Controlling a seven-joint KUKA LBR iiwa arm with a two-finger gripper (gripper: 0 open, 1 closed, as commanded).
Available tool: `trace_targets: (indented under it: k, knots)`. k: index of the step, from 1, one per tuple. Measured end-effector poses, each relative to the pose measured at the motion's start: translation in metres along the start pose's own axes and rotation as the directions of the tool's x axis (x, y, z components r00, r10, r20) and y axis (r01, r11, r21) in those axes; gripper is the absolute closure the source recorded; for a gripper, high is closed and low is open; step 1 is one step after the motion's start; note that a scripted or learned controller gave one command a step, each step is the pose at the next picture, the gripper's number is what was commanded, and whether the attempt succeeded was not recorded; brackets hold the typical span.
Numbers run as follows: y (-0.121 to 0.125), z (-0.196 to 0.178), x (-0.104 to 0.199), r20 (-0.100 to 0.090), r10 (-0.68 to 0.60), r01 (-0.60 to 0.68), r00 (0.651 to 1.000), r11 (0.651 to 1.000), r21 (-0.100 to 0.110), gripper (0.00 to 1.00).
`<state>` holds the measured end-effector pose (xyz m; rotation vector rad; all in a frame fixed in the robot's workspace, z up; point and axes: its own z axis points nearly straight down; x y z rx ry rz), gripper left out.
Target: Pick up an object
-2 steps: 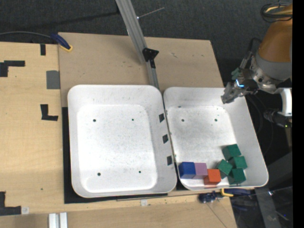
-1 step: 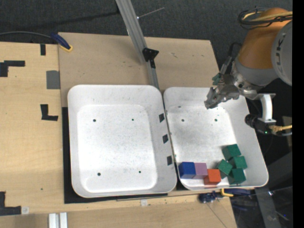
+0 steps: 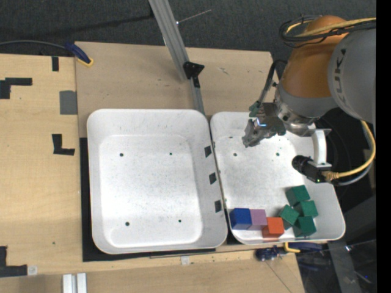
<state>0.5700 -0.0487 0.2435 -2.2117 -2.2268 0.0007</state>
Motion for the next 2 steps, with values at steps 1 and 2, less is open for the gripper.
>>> trace_targets:
  k: [1, 2]
  knots:
    - [-0.025, 0.013, 0.051, 0.0, 0.001, -0.001, 1.0, 1.0, 0.002, 1.0]
    - [-0.044, 0.021, 0.094, 0.001, 0.001, -0.001, 1.0, 1.0, 0.002, 1.0]
